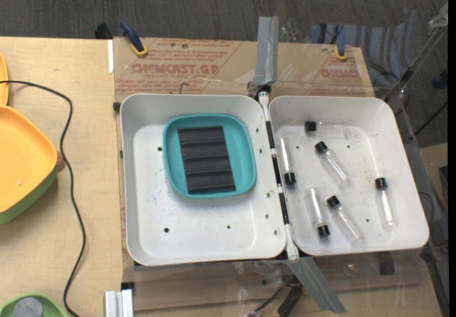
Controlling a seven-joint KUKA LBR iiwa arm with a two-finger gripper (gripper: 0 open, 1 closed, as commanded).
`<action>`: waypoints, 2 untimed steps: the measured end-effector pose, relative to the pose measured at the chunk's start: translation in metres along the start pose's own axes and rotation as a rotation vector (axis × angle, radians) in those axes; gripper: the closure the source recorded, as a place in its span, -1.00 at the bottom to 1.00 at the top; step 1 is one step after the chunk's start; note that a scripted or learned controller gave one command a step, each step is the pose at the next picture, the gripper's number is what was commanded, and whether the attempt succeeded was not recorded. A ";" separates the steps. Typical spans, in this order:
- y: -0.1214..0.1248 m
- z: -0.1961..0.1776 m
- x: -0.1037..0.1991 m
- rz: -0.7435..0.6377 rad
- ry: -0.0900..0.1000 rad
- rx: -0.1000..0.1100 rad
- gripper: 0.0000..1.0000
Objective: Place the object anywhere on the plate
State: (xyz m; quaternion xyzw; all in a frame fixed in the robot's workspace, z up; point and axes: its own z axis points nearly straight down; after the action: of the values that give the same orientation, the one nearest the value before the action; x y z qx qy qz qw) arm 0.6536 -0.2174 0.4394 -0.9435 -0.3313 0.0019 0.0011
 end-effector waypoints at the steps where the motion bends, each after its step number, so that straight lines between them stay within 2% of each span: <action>1: -0.001 0.000 -0.009 0.095 -0.001 0.001 -1.00; 2: 0.004 0.000 -0.005 0.199 0.000 0.000 -1.00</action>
State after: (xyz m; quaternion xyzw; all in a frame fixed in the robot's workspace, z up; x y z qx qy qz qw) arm 0.6519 -0.2233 0.4397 -0.9718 -0.2359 0.0018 0.0008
